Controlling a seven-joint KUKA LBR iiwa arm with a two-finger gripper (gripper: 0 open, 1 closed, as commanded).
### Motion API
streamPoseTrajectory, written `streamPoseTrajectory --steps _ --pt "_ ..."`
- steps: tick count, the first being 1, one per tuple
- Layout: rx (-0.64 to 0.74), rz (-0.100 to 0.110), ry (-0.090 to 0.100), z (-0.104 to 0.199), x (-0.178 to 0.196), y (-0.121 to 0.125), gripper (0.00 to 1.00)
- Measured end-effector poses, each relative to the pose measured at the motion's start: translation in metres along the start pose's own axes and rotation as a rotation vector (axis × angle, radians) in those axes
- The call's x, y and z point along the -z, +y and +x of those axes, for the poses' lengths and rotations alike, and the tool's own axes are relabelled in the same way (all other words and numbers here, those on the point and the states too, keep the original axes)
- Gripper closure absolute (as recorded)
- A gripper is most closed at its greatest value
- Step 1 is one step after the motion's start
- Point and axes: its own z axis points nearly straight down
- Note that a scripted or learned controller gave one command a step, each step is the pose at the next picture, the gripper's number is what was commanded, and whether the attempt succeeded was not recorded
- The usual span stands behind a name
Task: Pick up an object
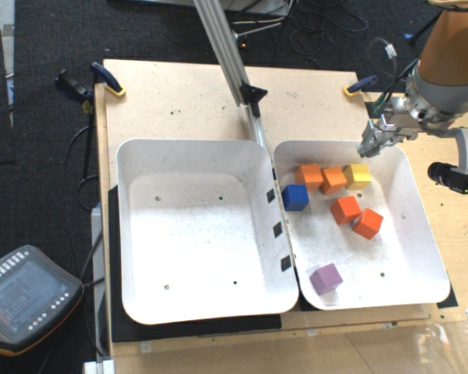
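While the left bin lies bare, the right bin holds matte cubes: blue cube, two orange cubes, yellow cube, two red-orange cubes, purple cube. Above the yellow one hangs the gripper; its grip is too blurred to judge.

No text, label, brand or number can be read. The handheld control pendant at lower left has a screen and buttons, but any markings on them are too small to read.
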Motion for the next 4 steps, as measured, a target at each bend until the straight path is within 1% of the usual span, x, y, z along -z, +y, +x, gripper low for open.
streamPoseTrajectory --steps 1,2,3,4 --pt "0.005 0.010 0.004 0.051 -0.016 -0.018 1.00" --pt "0.006 0.008 0.005 0.107 -0.012 -0.038 1.00" --pt "0.006 0.009 0.005 0.161 -0.011 -0.046 1.00" --pt "0.005 0.011 0.003 0.204 -0.029 -0.062 1.00"
